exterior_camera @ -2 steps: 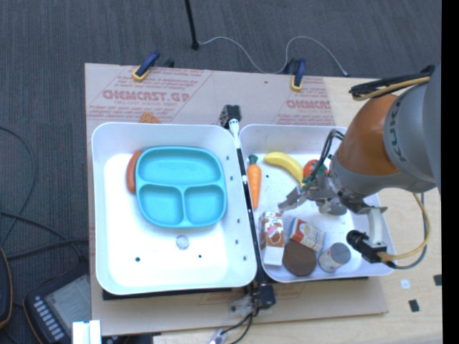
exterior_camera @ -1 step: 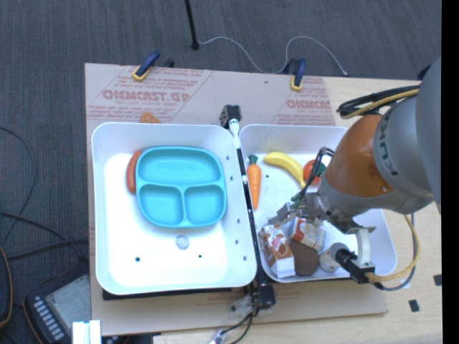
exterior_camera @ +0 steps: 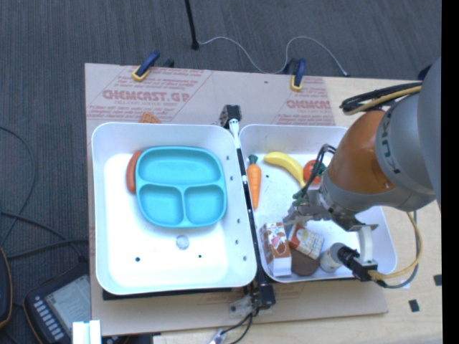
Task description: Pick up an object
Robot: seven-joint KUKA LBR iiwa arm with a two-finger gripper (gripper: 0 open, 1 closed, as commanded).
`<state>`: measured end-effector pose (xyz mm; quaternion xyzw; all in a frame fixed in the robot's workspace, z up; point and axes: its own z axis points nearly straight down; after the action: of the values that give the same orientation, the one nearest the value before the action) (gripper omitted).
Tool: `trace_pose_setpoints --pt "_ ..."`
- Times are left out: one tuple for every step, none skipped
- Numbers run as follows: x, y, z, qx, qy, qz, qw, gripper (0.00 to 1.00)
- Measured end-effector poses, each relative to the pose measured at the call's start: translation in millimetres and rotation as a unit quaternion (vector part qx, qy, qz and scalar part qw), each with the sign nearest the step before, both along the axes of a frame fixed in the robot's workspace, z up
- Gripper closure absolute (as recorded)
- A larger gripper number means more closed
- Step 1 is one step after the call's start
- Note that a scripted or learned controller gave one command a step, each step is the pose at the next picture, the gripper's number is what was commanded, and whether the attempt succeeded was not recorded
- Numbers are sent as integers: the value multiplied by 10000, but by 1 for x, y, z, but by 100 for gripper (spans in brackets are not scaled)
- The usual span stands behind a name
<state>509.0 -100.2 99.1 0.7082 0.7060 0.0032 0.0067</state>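
Red-and-white carton lies just left of the claw, long axis toward the bin's near wall; claw's grip cannot be told.

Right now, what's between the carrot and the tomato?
The yellow banana lies between the carrot and the red tomato, seen in the camera view.

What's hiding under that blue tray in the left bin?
An orange-red object pokes out from under the blue tray's left edge. The tray covers the rest, so I cannot tell what it is.
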Motion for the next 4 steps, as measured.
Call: trace_pose_setpoints --pt "0 -3 0 -26 -12 -12 10000 0" --pt "0 -1 10 -11 2 -6 10000 100" --pt "0 -2 10 -14 2 -8 10000 0" --pt "-14 -4 -8 -66 -55 -35 10000 0"
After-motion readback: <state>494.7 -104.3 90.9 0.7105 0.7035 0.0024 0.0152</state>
